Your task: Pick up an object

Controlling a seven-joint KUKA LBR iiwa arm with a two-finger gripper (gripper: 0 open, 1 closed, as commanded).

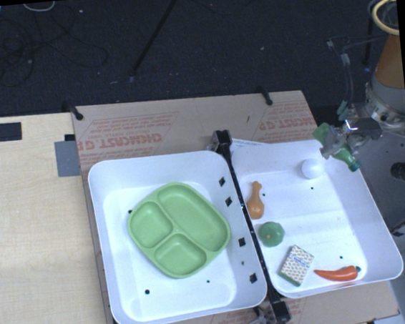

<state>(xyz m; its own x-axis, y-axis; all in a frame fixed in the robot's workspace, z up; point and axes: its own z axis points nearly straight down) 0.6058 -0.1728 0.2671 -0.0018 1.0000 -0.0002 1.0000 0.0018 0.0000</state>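
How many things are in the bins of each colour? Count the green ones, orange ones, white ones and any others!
Green: 2, the divided plate in the left bin and the round green thing in the right bin
Orange: 2, the gourd-shaped toy and the chili pepper
White: 1, the ball
Patterned: 1, the small box
Total: 6

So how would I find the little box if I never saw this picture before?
Look at the white bin on the right, the one without the green plate. Go to its near edge, where a small box lies between a green ball-like thing and a red pepper. It is the only flat-sided thing there, white with a speckled pattern and a green edge.
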